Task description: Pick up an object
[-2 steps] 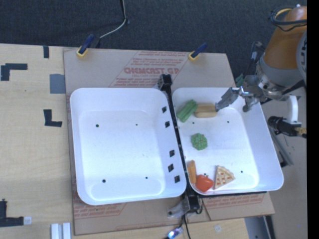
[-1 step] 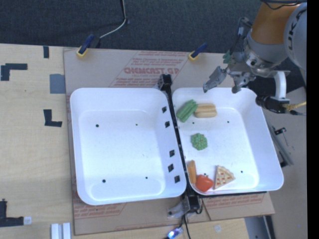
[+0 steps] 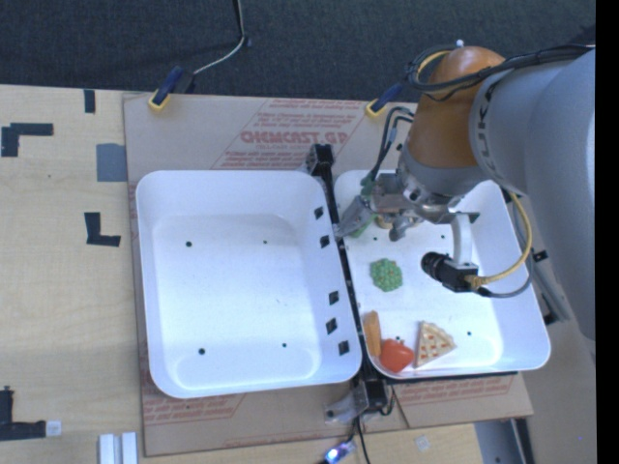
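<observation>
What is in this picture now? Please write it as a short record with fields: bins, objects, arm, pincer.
bins: left bin and right bin, white, side by side on the bench
objects: green lumpy piece, red piece, pizza slice toy and thin orange stick, all in the right bin
arm: grey with orange band, reaching in from the right, above the right bin
pincer: over the far left part of the right bin; finger state cannot be told
</observation>
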You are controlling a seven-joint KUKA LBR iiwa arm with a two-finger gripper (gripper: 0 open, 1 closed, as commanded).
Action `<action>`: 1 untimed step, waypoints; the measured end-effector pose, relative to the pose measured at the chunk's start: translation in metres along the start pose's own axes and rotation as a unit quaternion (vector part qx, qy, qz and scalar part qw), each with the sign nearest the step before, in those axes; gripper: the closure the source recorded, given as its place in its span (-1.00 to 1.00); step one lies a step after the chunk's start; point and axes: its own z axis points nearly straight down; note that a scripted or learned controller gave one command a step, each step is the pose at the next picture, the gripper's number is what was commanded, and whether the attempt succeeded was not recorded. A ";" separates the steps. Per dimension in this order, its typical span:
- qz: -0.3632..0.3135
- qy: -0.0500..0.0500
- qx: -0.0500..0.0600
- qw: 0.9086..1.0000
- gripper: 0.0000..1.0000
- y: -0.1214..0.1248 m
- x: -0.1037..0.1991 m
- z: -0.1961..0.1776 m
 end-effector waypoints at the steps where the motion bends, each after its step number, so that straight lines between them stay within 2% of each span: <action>1: 0.001 -0.002 -0.017 1.000 -1.00 0.013 0.017 -0.175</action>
